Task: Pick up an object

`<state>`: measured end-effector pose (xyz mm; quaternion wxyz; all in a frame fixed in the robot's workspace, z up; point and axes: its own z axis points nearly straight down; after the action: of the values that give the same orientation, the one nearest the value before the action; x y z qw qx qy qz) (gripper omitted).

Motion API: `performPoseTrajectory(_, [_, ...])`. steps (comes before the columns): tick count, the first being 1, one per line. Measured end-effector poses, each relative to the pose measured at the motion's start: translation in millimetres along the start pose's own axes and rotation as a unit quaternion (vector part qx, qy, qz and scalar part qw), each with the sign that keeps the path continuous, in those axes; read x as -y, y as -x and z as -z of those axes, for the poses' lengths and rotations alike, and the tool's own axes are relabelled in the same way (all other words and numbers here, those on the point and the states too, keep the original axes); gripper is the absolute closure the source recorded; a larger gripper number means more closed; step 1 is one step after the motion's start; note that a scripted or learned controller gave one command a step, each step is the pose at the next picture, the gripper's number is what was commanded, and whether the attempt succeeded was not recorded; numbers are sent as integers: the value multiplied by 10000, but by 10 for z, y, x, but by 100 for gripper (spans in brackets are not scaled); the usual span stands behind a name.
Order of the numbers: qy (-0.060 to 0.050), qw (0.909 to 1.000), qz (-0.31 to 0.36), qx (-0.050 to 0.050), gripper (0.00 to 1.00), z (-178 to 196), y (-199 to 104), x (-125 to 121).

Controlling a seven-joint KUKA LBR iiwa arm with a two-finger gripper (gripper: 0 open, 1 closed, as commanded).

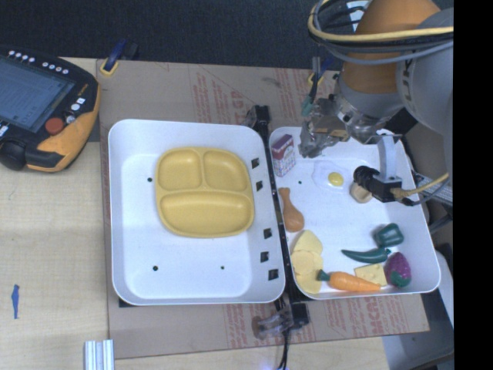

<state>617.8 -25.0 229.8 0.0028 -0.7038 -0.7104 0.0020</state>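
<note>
A yellow divided plate (205, 191) lies in the left bin (123, 206). In the right bin (339, 222), a small red-and-white carton (283, 153) stands at the far left corner, with a toy drumstick (291, 210) nearer the camera. The tool (312, 146) hangs just right of the carton, near a fried egg (333, 179); whether it is apart or together cannot be told.

Toy foods lie scattered in the right-hand white bin (339, 223).
A small red-and-white carton (283, 154) stands upright in the far left corner, with a flat white fried egg with a yellow yolk (333, 179) near it. A tan plastic drumstick (291, 210) lies along the left wall, above pale yellow round slices (308, 257). An orange carrot (350, 282) lies by the near wall, touching the slices. A yellow cheese wedge (371, 274), a purple rounded vegetable (397, 268), a dark green chilli (366, 254) and a green bell pepper (387, 235) cluster toward the near right corner.
</note>
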Motion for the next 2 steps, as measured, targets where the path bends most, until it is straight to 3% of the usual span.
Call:
performPoseTrajectory(1, [13, 10000, -16, 11, 0, 11, 29, -6])
performPoseTrajectory(2, [12, 10000, -1, 16, 0, -403, -71, -295])
